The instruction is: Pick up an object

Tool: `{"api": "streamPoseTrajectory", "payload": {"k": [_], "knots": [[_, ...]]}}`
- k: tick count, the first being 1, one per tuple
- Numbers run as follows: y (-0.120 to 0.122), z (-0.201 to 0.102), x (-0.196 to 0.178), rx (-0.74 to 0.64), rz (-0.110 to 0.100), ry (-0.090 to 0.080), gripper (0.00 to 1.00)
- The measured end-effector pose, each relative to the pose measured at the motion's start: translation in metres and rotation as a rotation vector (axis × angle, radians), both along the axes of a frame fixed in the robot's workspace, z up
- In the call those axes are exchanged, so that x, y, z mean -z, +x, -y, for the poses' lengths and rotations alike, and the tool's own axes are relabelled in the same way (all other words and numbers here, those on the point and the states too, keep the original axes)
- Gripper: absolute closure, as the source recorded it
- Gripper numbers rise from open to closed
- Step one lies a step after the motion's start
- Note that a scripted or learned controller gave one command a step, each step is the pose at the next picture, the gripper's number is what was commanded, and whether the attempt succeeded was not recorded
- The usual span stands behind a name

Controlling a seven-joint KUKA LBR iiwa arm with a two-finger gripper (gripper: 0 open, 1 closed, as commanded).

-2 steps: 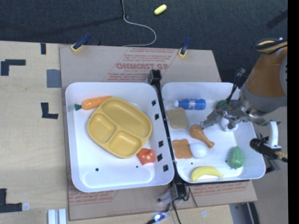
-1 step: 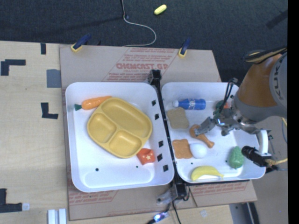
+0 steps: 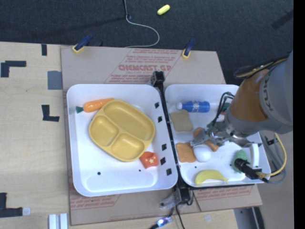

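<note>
My gripper (image 3: 206, 138) is low in the right bin (image 3: 217, 88), its grey fingers (image 3: 198, 141) pointing left over a cluster of items. Just below it lies a white egg (image 3: 203, 153), next to an orange bread-like piece (image 3: 185, 152). A small orange item (image 3: 210, 144) sits under the fingertips; whether it is gripped is unclear. A tan slab (image 3: 181, 121) lies up and left of the gripper, a blue bottle (image 3: 195, 107) behind it, a yellow banana (image 3: 210, 176) near the front wall, and a green item (image 3: 242, 155) beneath the wrist.
The left bin (image 3: 76, 142) holds a yellow divided plate (image 3: 122, 130), an orange carrot (image 3: 96, 105) at its back left and a red block with a star (image 3: 149, 160) by the plate's front. The arm's grey and orange body (image 3: 259, 99) covers the right bin's right side.
</note>
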State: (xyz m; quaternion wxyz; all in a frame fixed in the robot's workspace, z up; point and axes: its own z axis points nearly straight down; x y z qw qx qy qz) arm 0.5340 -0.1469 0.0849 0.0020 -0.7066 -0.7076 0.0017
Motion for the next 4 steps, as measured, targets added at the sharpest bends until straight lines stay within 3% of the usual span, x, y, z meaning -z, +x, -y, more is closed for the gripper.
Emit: {"api": "streamPoseTrajectory", "payload": {"k": [1,2,4], "knots": [[0.000,0.000,0.000,0.001,0.005,0.000,0.00],[0.001,0.000,-0.010,0.000,0.006,-0.001,1.00],[0.003,-0.005,-0.094,-0.001,0.008,0.000,1.00]]}}
